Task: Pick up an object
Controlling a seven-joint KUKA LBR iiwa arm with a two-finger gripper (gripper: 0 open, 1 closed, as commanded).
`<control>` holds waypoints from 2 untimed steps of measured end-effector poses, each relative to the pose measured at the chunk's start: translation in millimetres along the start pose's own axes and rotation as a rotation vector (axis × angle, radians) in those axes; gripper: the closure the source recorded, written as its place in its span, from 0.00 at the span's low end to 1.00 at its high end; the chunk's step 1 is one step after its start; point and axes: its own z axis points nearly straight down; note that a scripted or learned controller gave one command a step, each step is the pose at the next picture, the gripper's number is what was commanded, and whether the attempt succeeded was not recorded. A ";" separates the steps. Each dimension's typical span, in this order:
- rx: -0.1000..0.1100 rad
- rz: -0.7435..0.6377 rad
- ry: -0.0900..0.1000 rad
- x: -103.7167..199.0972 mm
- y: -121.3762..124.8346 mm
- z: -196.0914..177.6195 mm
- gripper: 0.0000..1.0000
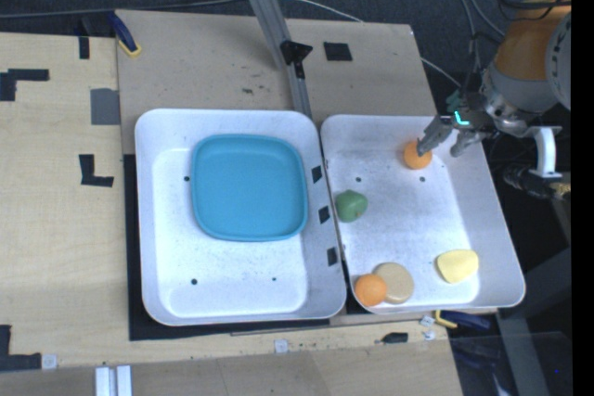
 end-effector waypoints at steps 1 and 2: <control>0.000 0.000 0.000 0.0 0.0 0.0 0.00; 0.004 0.000 0.000 0.5 0.0 42.7 0.00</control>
